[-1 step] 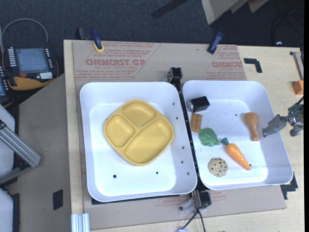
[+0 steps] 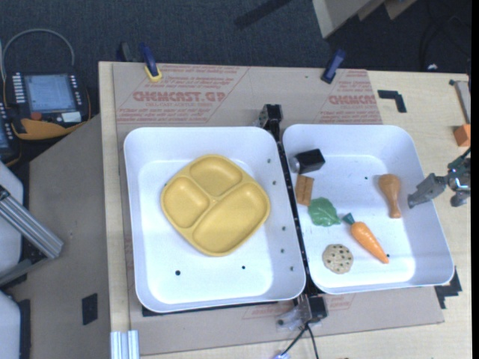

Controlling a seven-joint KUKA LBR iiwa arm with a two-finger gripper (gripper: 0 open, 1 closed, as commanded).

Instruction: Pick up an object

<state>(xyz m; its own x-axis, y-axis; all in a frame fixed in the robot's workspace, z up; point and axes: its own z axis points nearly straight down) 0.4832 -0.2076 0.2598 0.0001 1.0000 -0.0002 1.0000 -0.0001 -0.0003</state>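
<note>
Just beside the claw, open and holding nothing, the tan drumstick looks light, rigid, smooth plastic: pinch its narrow shaft.

A dark blue-grey carpeted floor surrounds the bench, whose top is covered in brown protective paper printed with red lettering. At the left lies a handheld control pendant with a looped cable. An aluminium rail, possibly a frame leg, slants nearby.
</note>
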